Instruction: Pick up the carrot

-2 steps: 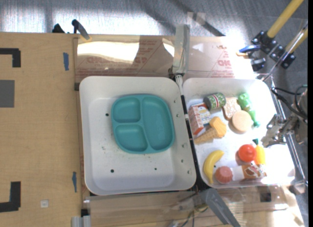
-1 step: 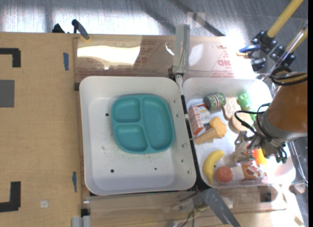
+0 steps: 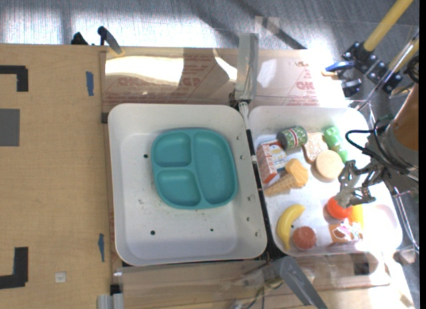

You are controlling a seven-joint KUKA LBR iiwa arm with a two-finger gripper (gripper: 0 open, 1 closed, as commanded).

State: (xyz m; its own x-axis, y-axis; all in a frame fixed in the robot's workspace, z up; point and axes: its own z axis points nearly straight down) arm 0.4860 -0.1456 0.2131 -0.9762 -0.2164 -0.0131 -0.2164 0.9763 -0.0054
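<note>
While my claw (image 3: 345, 191) hangs at right of the frame, its state unclear, the orange plastic carrot (image 3: 337, 208) lies just below it.

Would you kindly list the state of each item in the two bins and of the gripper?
Gripper: low in the right bin, over the carrot.
Carrot: lying in the bin.
Banana: lying flat.
Can: on its side.
Teal plate: flat in the left bin.
</note>
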